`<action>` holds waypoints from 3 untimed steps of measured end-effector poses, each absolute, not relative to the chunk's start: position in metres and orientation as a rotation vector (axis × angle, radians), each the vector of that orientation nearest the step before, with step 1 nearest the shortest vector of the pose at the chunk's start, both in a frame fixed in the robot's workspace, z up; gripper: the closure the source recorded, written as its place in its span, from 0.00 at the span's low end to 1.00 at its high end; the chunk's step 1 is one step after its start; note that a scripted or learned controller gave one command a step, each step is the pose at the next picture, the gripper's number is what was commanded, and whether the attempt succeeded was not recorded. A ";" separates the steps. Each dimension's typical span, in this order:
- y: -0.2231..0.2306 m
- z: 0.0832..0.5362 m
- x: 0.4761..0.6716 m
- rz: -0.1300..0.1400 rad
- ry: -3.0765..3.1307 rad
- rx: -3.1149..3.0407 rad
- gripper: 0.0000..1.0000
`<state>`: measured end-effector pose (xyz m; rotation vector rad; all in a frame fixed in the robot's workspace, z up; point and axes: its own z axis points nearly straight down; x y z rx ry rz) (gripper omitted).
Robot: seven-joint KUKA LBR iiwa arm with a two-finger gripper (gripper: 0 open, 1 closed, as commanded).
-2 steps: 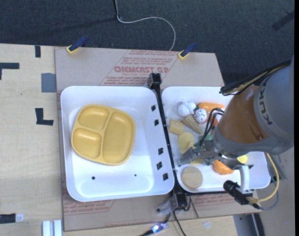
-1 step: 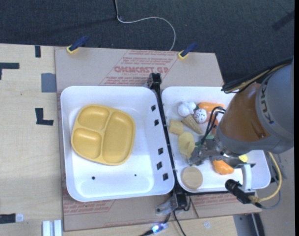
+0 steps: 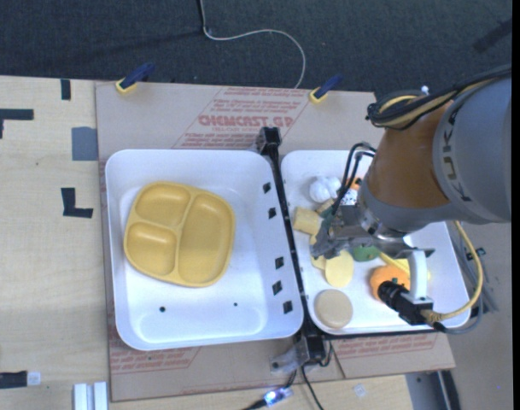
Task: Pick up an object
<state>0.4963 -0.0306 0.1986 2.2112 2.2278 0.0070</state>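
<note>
Looking down at a slant, the view takes in a pale wooden bench (image 3: 37, 254) carrying a sheet of brown cardboard (image 3: 242, 118), and on that sheet two shallow white bins sit side by side. A grey arm (image 3: 482, 148) with an orange band (image 3: 405, 161) reaches in from the right and hangs over the right bin (image 3: 456, 254). The left bin (image 3: 242, 314) holds a yellow plate (image 3: 179, 233) with three compartments, lying flat toward its left half. The right bin holds a cluster of small things to pick: a round tan disc (image 3: 334, 307) near the front edge, a pale yellow piece (image 3: 339, 271) just behind it, an orange item (image 3: 383, 282) to the right, a pale yellow chunk (image 3: 306, 221) near the divider, and something white (image 3: 322, 188) at the back. The hand (image 3: 332, 237) is low among these things, above the pale yellow piece; whether it is spread or pressed together cannot be told.
</note>
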 end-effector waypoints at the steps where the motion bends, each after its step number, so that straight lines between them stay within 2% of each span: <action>1: 0.013 0.338 0.485 0.018 2.226 2.206 1.00; 2: 0.078 0.357 0.484 0.002 2.232 2.211 1.00; 3: 0.118 0.413 0.484 0.007 2.229 2.212 1.00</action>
